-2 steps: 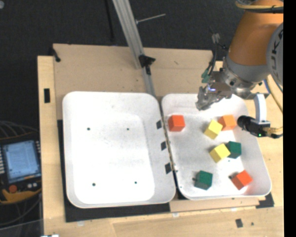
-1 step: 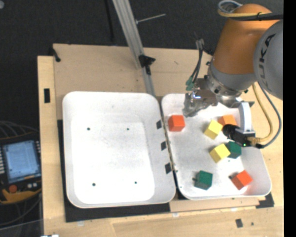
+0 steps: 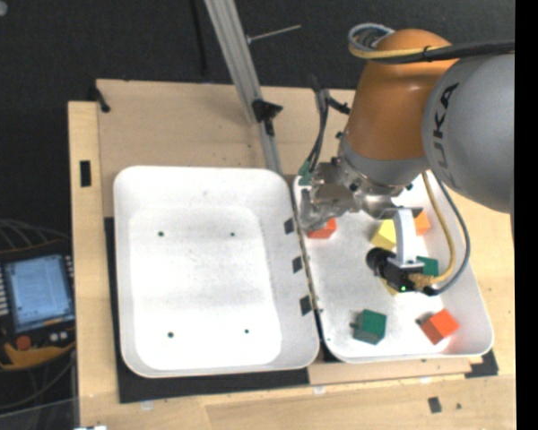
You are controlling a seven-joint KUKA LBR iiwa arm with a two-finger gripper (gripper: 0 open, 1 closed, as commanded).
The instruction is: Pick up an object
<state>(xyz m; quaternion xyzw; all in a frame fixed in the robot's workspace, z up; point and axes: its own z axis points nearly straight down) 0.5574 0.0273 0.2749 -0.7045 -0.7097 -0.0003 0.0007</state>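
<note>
Orange-red block [image 3: 321, 229] lay in the right bin [image 3: 341, 352], close against its left wall near the upper corner, directly below the gripper [image 3: 316, 206]. That made it the likeliest target, though the gripper's body covered the block's upper part, so whether the two touched could not be told; nor could I tell whether the jaws stood open or closed, since the wrist hid them.

Judged by its look, the block was a small rigid toy piece (light, hard-faced, not fragile). It would probably not deform under pressure but might skate on the smooth white floor if nudged from one side only. A hold across two flat opposite faces, squarely centred, seemed best.

Room was the trouble. The bin wall and the divider between the two bins stood just beside the block on its left, so a finger descending on that side would have little clearance and could strike the rim. Toward the right there was bare floor before the yellow block [image 3: 384, 235]. Other pieces, a green block [image 3: 369, 326] and an orange block [image 3: 438, 326], sat near the front of the bin, well apart from the target. The left bin [image 3: 125, 240] offered wide free floor beyond the divider for carrying across.
</note>
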